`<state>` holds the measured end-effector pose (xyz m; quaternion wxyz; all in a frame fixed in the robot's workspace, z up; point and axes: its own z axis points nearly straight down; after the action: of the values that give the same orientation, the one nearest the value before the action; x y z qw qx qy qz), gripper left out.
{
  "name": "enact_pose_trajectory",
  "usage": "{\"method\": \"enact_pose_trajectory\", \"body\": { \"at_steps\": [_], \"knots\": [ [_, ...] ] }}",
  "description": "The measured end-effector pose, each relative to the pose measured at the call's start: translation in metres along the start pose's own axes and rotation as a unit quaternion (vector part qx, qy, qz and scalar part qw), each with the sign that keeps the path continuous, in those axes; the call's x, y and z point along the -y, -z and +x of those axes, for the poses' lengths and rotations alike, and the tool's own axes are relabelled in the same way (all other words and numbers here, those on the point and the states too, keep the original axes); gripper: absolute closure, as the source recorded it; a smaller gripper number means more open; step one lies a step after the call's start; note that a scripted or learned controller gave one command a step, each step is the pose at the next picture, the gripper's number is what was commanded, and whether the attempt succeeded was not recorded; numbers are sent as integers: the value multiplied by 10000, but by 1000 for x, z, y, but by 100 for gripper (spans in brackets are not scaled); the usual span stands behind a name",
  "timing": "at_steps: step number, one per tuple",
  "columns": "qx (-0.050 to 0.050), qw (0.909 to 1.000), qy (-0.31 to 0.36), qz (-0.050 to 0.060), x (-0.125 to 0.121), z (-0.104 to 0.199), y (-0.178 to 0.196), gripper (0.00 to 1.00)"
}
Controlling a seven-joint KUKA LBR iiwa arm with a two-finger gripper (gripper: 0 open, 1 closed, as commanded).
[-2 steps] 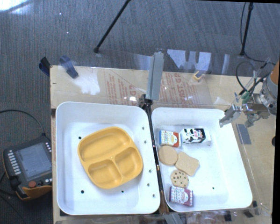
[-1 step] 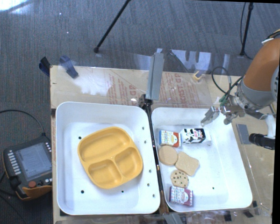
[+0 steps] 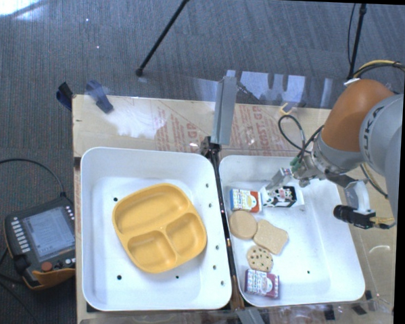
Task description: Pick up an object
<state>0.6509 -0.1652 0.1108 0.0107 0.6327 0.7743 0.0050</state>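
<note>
The likeliest failure, as I judged it, was a knock rather than a lift: the small cow-print milk carton (image 3: 282, 195) lay on its side near the upper edge of the right bin (image 3: 332, 266), so a descent slightly off line would push it against the juice box (image 3: 245, 200) just beside it to the left, or skid it along the smooth white floor; a glancing pinch on a carton edge could also let it slip. The claw (image 3: 288, 176) hung right over that carton, at the frame's centre right, low above or perhaps touching it; whether its fingers were apart or together I could not tell, and nothing was visibly held. Below lay a round cookie (image 3: 242, 224), a toast slice (image 3: 271, 237), a chip cookie (image 3: 260, 258) and a red packet (image 3: 262, 283); the left bin (image 3: 100, 180) held a yellow divided plate (image 3: 159, 227)
</note>
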Motion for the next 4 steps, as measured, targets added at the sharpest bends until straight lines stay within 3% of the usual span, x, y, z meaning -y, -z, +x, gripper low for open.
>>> {"method": "enact_pose_trajectory", "body": {
  "at_steps": [1, 2, 3, 4],
  "knots": [
    [11, 9939, 1104, -61, 23, 14, -6, 0],
    [9, 9998, -223, -13, 18, 36, -7, 0],
    [9, 10000, 41, -40, 21, 57, -7, 0],
    [-1, 10000, 31, -80, 17, 56, 8, 100]
  ]
}}
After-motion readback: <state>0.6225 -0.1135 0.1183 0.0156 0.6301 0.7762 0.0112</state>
